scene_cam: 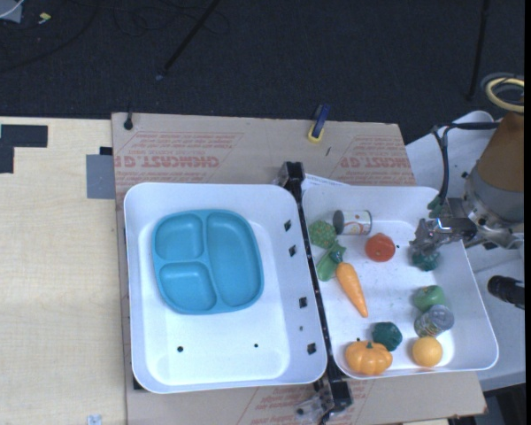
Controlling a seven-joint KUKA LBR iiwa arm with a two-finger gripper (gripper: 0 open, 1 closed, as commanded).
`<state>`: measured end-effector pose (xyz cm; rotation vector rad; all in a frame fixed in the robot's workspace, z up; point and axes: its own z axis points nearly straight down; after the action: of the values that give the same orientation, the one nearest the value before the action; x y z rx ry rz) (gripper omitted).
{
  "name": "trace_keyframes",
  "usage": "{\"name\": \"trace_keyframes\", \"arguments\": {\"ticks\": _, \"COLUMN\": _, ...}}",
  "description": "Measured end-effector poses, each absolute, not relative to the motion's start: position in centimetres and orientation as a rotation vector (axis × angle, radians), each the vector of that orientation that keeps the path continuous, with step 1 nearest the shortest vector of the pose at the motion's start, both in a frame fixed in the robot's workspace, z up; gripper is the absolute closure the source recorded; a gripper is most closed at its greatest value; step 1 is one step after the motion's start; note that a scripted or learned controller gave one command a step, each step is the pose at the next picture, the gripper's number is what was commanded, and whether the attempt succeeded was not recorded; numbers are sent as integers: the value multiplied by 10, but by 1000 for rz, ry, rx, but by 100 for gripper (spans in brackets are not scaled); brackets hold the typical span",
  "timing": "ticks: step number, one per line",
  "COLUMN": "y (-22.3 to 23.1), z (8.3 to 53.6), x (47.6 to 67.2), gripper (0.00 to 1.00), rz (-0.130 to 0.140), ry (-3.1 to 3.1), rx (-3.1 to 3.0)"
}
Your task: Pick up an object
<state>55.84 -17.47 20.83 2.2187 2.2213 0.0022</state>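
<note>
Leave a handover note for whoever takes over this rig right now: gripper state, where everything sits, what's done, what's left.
Gripper: low over the right white bin's far right side, at a dark green toy; whether it grips that toy cannot be told.
Right bin also holds: orange plastic carrot, red tomato, green broccoli, small tin can, orange pumpkin, yellow-orange round fruit.
Left white bin: blue three-compartment plate.
Done: arm is at the bin.
Left: confirm a grasp and lift an object.
</note>
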Motion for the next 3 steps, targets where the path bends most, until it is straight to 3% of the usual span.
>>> {"name": "trace_keyframes", "arguments": {"ticks": 1, "y": -175, "z": 229, "x": 559, "gripper": 100, "rz": 1, "ry": 2223, "rx": 2219}}
{"name": "trace_keyframes", "arguments": {"ticks": 3, "y": -68, "z": 237, "x": 588, "gripper": 100, "rz": -1, "ry": 2228, "rx": 2218}}
